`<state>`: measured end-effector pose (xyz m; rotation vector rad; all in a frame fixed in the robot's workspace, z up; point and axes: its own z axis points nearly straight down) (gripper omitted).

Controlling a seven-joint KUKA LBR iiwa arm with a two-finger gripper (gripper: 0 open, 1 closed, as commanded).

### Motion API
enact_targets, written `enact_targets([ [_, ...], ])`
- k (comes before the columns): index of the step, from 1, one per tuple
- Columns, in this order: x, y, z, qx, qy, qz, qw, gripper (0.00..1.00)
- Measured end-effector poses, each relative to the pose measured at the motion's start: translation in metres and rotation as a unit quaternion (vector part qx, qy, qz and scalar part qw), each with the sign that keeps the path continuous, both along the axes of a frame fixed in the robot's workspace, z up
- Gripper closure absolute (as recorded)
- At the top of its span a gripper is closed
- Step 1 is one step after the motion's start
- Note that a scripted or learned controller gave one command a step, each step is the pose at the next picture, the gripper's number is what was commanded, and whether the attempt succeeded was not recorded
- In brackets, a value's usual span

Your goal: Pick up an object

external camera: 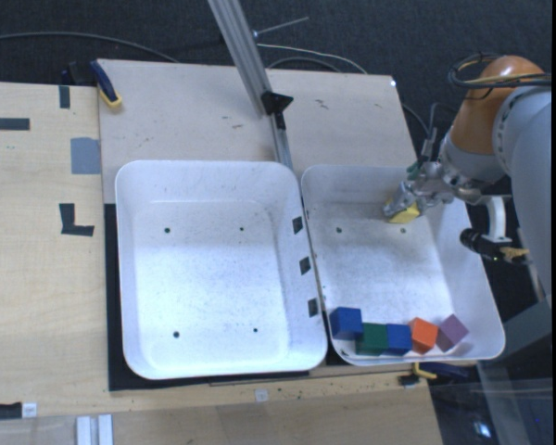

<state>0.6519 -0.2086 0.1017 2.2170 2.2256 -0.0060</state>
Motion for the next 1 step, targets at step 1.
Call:
enact_targets([
  [1, 0.0181, 0.0740, 0.0446, 0.0027, -0.003, 0.002, 1.0000, 1.00],
])
